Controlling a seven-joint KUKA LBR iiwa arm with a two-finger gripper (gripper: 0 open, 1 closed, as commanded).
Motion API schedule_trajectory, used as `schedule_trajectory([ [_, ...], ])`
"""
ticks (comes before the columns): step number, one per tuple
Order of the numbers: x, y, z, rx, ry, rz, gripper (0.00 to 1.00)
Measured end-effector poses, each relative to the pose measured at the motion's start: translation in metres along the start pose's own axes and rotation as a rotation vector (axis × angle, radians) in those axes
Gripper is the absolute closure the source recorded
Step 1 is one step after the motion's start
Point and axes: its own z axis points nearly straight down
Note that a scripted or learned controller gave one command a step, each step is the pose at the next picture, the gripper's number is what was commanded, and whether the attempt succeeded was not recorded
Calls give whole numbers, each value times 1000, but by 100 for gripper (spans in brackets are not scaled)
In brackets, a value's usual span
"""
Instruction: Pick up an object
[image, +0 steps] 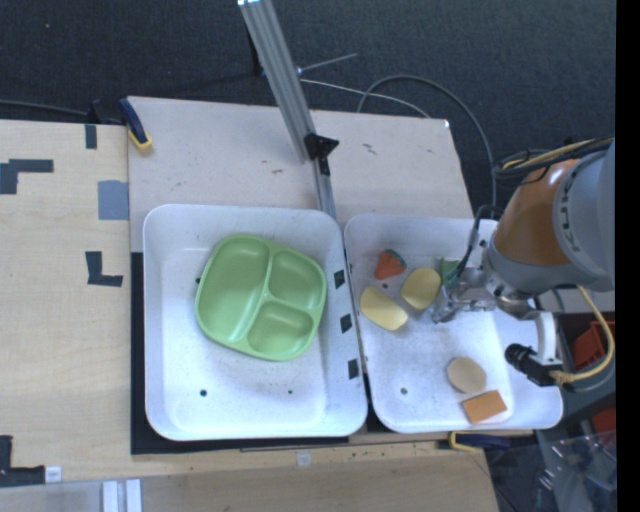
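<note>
Gripper (447, 305), w/ grey arm (575, 225) and orange band (528, 225) above wrist: sits low in right bin (415, 405), near bin centre, just off the 4 o'clock side of the yellow rounded piece (421, 288). Whether it is spread or closed cannot be told at this res.; nothing visibly held.

Step in hand (judged): closing in on a pick, candidate = yellow rounded piece or the pale yellow oval (384, 309) at gripper's 9 o'clock. To do well: centre over one item only, since the two yellows lie nearly touching and a straddle would likely push both; come straight down, grip across the narrow axis, lift vertical so the bin wall isn't clipped.

Contents, right bin:
- yellow rounded piece, smooth, looks like moulded plastic, lemon-ish form.
- pale yellow oval, smooth, lies flat, elongated.
- red-orange item (389, 264) at bin's 11 o'clock, small, w/ a greenish bit on top; type unclear.
- green scrap (449, 268) near gripper's 12 o'clock, partly hidden.
- tan disc (466, 375), flat, matte, at 5 o'clock.
- orange block (485, 406), squarish, flat, just beside disc.

Left bin (165, 330): green divided plate (262, 296), three compartments, glossy plastic, rounded corners, tilted askew. Well apart from gripper.
</note>
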Motion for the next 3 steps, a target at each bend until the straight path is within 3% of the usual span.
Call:
schedule_trajectory([
  [3, 9, 17, -157, -7, -1, 0, 100],
])
